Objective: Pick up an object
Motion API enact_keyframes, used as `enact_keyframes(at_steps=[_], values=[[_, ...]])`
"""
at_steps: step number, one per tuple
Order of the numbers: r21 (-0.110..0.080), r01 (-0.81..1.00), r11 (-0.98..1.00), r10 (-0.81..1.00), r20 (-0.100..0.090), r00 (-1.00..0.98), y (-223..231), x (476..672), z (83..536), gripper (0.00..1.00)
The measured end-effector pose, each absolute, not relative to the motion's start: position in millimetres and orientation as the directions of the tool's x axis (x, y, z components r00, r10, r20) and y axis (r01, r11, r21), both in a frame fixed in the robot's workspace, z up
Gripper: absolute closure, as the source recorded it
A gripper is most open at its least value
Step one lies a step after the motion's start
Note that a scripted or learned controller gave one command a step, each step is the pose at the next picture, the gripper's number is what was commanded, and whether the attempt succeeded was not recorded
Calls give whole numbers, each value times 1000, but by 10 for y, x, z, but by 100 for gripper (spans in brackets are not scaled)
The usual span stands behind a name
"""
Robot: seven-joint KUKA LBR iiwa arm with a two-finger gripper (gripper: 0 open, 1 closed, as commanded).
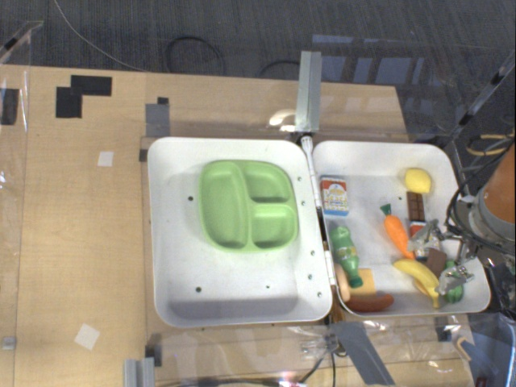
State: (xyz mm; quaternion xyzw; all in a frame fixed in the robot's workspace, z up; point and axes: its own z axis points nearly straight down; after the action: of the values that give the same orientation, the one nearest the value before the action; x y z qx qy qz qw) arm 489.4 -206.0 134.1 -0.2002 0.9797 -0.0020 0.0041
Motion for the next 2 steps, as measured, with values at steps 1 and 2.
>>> enact_keyframes(at_steps=[1, 2], values=[[-9, -497, 868, -497, -10, -868, -1661, 5222, 898, 0], [-17, -500, 866, -500, -20, -866, -1647, 5270, 1039, 100]])
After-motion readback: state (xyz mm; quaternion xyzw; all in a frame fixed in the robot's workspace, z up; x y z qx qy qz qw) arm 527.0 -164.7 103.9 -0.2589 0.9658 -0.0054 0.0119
